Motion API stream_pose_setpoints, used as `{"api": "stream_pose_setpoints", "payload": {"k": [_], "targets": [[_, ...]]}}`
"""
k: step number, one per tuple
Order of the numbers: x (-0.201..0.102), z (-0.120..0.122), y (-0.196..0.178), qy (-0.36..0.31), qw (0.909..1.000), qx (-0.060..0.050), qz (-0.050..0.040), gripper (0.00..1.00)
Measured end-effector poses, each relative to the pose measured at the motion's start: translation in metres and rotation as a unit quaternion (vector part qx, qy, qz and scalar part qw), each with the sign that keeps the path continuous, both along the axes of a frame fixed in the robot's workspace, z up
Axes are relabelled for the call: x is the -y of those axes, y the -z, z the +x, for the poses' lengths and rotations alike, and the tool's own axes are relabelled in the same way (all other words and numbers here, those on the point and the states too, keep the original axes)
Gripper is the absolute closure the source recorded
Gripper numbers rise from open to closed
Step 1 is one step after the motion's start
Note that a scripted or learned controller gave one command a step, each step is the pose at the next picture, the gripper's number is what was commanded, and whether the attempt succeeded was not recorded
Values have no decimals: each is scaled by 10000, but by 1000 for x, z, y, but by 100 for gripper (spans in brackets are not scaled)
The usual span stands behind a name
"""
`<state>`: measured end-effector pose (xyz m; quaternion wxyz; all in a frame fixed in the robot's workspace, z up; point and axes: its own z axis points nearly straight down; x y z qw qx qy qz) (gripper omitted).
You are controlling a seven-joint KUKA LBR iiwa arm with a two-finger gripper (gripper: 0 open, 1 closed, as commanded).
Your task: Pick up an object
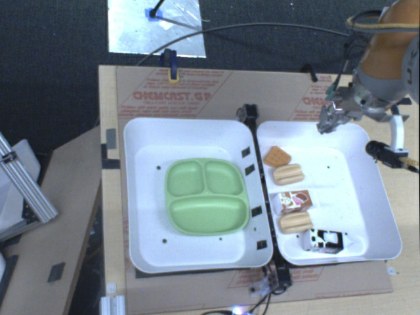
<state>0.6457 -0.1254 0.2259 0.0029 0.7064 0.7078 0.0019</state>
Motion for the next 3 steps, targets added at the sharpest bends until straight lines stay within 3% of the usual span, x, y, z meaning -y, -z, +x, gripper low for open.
{"api": "stream_pose_setpoints", "payload": {"k": [1, 3], "targets": [[0, 1, -23, -14, 10000, -14, 4, 100], [-90, -22, -4, -32, 10000, -34, 14, 100]]}}
